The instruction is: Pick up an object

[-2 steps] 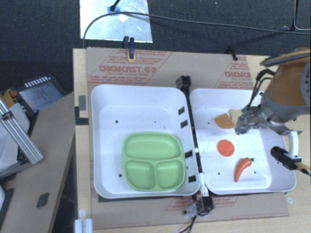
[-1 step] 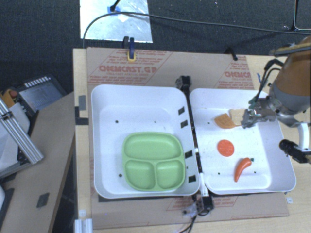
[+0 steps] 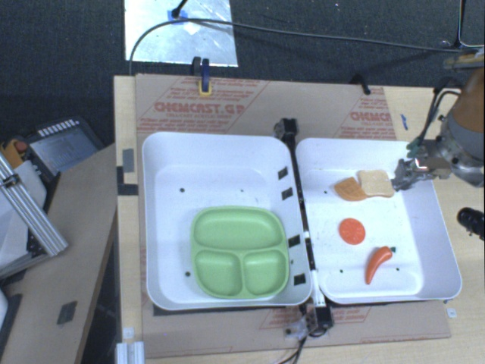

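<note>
the jaws are hard to read: they are sitting low over the right bin's [image 3: 439, 237] far right side, and whether they are parted or closed cannot be told from this slant. the gripper [image 3: 402, 174] is hanging just beside the right end of the toast [image 3: 376, 183], perhaps touching it, but nothing is showing between its tips. the arm [image 3: 466, 139] is reaching in from the right edge, grey at the wrist, with a cable looping above it.

the toast is lying flat in the far part of the right bin, overlapping a tan cookie [image 3: 349, 189] on its left. nearer the camera, a red disc [image 3: 352, 231] is lying apart from them, and an orange-red pepper [image 3: 378, 263] is lying slantwise toward the near wall.

the left bin [image 3: 163, 203] is holding a green tray [image 3: 239, 251] with three compartments, sitting in its near right part. both bins are resting on a brown board [image 3: 235, 105], with a shiny metal sheet [image 3: 182, 17] lying beyond it on the dark floor.
</note>
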`<state>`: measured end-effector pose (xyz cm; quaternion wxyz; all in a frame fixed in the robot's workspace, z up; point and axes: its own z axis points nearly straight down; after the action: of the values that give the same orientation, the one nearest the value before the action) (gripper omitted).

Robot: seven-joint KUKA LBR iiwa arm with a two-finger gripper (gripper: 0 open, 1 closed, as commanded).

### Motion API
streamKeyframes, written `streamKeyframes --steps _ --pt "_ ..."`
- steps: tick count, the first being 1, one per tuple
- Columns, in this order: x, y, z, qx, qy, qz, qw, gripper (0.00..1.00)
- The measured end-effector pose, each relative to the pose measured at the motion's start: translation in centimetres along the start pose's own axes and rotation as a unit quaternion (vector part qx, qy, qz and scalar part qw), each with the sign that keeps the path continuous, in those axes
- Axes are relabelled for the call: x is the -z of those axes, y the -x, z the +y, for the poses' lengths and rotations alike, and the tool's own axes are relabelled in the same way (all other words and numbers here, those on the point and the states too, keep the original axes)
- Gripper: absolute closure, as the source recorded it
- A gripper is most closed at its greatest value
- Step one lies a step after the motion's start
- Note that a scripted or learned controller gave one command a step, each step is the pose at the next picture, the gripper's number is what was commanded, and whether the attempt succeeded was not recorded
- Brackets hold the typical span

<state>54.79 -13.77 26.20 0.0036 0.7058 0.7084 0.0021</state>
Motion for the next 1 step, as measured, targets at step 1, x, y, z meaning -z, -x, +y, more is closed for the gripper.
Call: streamKeyframes --steps 1 --pt "0.16 -5.65 2.41 0.003 -0.002 0.002 1.0 1.0"
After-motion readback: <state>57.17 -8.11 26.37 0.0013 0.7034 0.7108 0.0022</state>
